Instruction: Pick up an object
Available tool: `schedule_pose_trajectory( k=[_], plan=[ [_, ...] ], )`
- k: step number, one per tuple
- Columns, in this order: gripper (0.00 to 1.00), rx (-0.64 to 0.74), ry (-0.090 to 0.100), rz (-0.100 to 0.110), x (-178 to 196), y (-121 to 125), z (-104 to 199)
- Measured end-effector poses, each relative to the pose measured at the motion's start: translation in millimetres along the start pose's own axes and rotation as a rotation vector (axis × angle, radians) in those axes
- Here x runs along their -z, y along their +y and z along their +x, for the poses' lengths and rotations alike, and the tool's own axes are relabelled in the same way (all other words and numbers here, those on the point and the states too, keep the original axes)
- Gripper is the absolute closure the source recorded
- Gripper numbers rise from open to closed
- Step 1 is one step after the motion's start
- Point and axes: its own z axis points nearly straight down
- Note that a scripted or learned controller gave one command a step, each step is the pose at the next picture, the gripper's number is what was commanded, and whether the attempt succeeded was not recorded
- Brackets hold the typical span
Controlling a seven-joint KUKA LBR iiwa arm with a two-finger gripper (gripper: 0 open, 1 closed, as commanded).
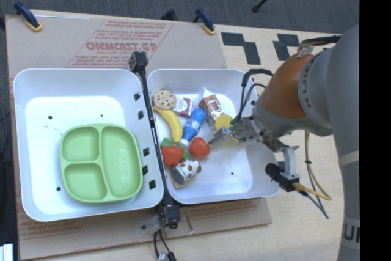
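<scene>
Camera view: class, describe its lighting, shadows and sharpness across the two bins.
Camera view: even, soft light, no harsh glare on the glossy white right bin; faint shadows under the pale green divided plastic tray and the yellow toy banana; focus mildly soft throughout, label text on the small packets unreadable; the grey and orange arm looms large at the right.

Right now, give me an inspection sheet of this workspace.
Surface: bench bearing two white bins on cardboard.
Job's things: right bin holds banana, cookie, blue bottle, tomatoes, small packets.
Clutter: green divided tray in left bin.
Gripper: gripper low in the right bin beside a yellow item; fingers unclear.
Cables: loops by the wrist.
Surroundings: blue clamps, grey carpet.
</scene>
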Motion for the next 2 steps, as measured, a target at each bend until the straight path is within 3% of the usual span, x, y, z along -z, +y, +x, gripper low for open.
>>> schedule_pose_trajectory(
  k=[1,2],
  plan=[
    [1.0,0.004,0.0,0.002,10.0,0.0,0.0],
    [1.0,0.002,0.0,0.0,0.4,25.9,-0.1]
  ],
)
